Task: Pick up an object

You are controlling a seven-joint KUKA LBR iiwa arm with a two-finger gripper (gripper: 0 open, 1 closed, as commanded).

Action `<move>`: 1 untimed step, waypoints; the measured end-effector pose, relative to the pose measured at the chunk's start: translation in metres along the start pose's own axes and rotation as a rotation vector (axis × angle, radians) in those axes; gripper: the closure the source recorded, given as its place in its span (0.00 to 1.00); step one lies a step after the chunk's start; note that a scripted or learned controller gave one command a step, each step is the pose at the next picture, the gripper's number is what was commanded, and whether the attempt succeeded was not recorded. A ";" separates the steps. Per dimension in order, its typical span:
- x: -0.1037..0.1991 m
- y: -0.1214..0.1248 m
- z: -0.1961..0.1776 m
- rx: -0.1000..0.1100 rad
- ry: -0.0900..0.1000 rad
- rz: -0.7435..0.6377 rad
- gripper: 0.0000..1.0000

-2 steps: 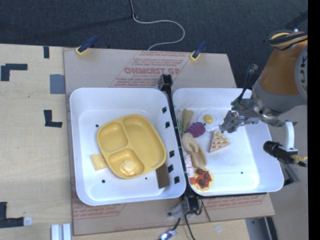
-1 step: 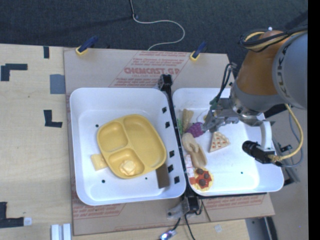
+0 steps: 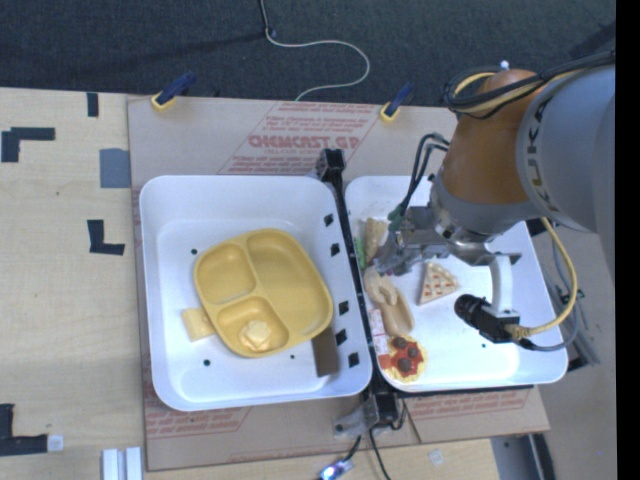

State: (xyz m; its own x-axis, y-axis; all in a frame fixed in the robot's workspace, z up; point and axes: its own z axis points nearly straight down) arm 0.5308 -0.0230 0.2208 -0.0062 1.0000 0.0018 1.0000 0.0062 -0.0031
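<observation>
Clearly not far along. Reaches in with the gripper [image 3: 398,256] low over the left part of the right bin [image 3: 540,368], close by the wall shared with the left bin [image 3: 165,268]. Cannot tell from this angle whether open or closed: too dark there, and tangled with cable. Cannot make out anything held either, so counts, by this reading, as nothing picked up yet.

Hangs just beside a pale bread roll [image 3: 392,306], with a pizza slice [image 3: 437,284] lying to its right, a small round tart [image 3: 404,359] nearer the front rim and a pale scrap [image 3: 375,233] toward the back. Stays well apart from the left bin's load: a yellow divided plate [image 3: 262,286], a yellow block [image 3: 196,323] touching its edge, a brown strip [image 3: 324,353] near the front right corner.

Probably aims at the roll or the slice, being nearest. Left to do: close on one piece and lift it clear of the bin floor.
</observation>
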 end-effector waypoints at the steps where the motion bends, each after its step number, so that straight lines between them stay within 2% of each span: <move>1: 0.059 -0.004 -0.011 -0.001 0.000 -0.002 1.00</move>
State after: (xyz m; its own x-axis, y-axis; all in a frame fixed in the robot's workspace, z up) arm 0.5267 0.0363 0.2321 -0.0082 1.0000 0.0017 1.0000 0.0082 -0.0019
